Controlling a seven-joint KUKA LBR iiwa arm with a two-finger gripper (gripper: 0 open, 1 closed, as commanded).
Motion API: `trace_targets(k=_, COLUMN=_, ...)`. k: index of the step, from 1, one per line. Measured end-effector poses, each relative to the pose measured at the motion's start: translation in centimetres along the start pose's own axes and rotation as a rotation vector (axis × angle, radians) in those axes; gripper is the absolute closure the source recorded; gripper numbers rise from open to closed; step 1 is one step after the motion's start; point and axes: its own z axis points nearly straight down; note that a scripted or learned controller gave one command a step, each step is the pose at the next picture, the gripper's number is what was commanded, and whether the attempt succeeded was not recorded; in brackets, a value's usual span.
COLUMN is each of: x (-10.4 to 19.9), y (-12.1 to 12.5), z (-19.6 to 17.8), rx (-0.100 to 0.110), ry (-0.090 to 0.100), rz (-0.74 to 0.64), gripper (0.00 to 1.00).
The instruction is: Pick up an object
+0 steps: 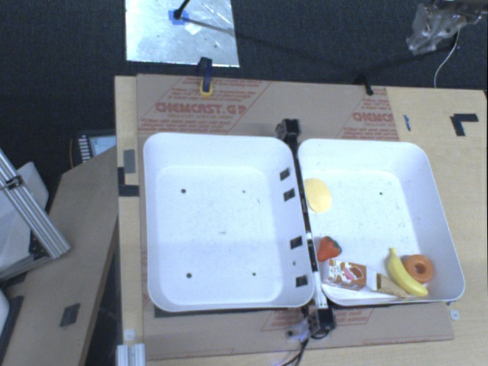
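- Two shallow white bins side by side on a bench (pixel 229 101) topped with printed brown board.
- In the right bin (pixel 427 181): pale yellow disc (pixel 318 195) near the dividing wall, well apart from the rest.
- Along the near edge: red strawberry-like piece (pixel 329 248) at the divider, small printed carton (pixel 348 274) just beside it, then banana (pixel 402 272) touching an orange ring (pixel 418 268).
- Left bin (pixel 152 204) beside it, hinged by black clips down the middle.
- Gripper (pixel 436 23) high in the far right corner, off the bench and well clear of every object; blurred, open or closed impossible to tell.
- Silver sheet (pixel 181 20) on the dark floor beyond the bench.
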Motion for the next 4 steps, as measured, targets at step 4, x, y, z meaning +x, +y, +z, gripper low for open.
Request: trace_targets(k=4, x=-13.1, y=-0.2, z=2.2, rx=0.019, ry=0.002, rz=0.004, gripper=1.00)
